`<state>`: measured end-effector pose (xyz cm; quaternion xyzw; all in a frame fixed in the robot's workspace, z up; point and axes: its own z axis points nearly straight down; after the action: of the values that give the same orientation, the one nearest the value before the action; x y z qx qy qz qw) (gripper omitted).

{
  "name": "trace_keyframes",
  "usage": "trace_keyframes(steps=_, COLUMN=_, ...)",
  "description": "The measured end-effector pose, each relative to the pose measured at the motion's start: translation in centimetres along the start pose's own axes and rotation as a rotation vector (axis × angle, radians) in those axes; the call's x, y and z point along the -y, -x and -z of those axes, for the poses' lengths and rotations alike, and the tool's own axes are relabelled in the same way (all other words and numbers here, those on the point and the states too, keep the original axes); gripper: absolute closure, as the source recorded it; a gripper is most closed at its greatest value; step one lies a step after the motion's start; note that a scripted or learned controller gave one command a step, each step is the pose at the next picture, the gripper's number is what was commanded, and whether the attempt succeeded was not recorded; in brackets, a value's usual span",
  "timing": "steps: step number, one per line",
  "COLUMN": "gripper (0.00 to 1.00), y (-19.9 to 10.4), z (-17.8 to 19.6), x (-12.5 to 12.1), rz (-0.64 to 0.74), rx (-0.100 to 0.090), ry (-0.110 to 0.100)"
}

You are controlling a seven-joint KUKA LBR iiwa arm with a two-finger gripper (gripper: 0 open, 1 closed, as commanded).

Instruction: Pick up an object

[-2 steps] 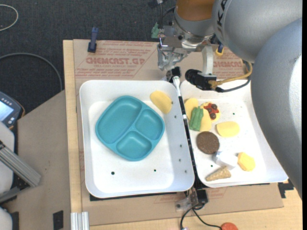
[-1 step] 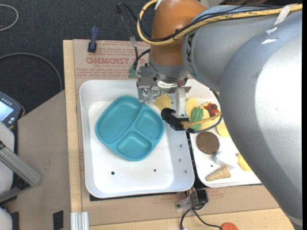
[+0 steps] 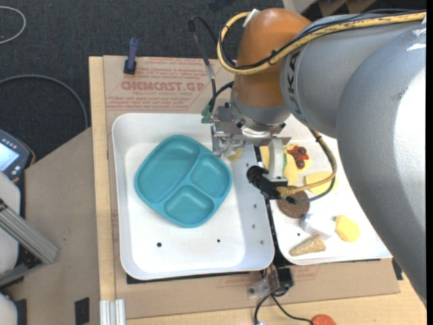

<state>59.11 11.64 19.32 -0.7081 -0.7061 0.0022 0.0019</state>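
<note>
At frame centre, your jaws [image 3: 226,144] hang over the left bin's [image 3: 128,202] right edge, beside the teal divided plate [image 3: 183,180]; you cannot tell their opening. Food toys [image 3: 318,208] fill the right bin.

Teal tray [image 3: 183,180] fills the left bin's [image 3: 135,249] middle; small toys [image 3: 346,228] crowd the right bin [image 3: 369,254].

divided plate [image 3: 183,180] in left bin [image 3: 132,202], food pieces [image 3: 347,228] in right bin [image 3: 365,250]
</note>
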Motion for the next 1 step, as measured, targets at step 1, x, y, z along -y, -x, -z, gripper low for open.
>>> trace_keyframes(steps=1, gripper=1.00, y=-8.87, z=15.12, x=1.43, rz=0.014, rx=-0.010, ry=0.023)
